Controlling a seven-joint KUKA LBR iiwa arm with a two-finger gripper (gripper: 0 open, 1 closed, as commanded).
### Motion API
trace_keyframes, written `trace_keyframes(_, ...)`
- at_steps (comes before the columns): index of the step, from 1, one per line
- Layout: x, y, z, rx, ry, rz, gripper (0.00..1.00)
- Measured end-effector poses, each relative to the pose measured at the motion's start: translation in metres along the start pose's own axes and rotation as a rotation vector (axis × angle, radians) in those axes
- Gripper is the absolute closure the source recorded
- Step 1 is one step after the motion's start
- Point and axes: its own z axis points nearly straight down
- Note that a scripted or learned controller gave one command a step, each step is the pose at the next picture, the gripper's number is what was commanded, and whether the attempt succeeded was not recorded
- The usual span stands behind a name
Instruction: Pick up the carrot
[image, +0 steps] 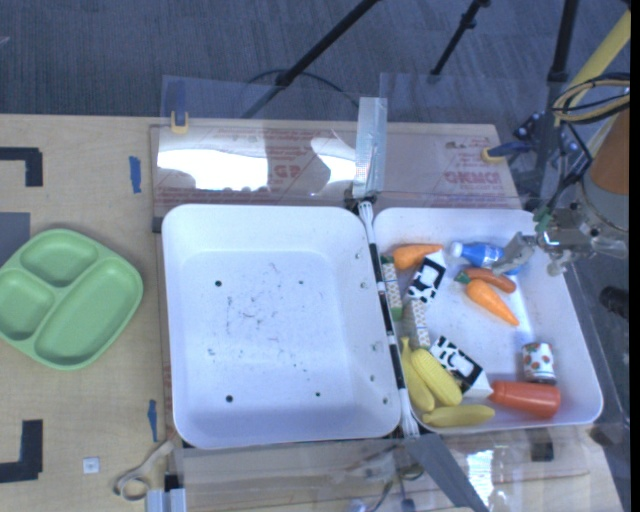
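Note:
An orange carrot (494, 300) lies slantwise in the right bin (583, 340), near its middle right. A second orange piece (490, 280) rests just above it, and another carrot-like orange piece (414, 255) lies at the bin's upper left. My gripper (537, 246) hangs over the bin's upper right corner, up and to the right of the carrot and apart from it. Nothing is seen held in it.
The right bin also holds a blue bottle (479, 253), two black-and-white tagged blocks (428, 280), a corn cob (428, 376), a banana (460, 414), a red item (525, 397) and a small can (538, 360). The left bin (200, 240) adjoins it. A green divided plate (65, 297) sits far left.

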Motion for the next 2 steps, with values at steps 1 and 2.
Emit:
trace_keyframes(1, 0.012, 0.013, 0.085, 0.000, 0.000, -0.170, 0.00)
trace_keyframes(2, -0.008, -0.045, 0.105, -0.010, -0.003, -0.294, 0.00)
